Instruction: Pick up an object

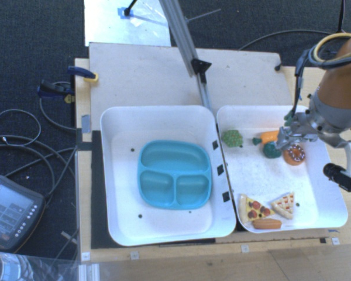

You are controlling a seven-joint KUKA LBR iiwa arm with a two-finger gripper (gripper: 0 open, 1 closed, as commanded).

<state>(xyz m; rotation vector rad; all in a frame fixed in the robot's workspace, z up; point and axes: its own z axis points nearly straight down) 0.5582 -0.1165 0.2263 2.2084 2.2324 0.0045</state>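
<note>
Orange carrot (269,137) lies near the right bin's (339,215) far edge, under our gripper (285,138), whose opening we cannot tell.

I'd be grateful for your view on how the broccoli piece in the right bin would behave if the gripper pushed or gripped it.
The broccoli looks like a small toy, so it is probably light and stiff. Its rounded, bumpy top suggests it may roll or skid on the smooth white bin when nudged. It sits apart from the carrot, so fingers could likely close around it.
</note>
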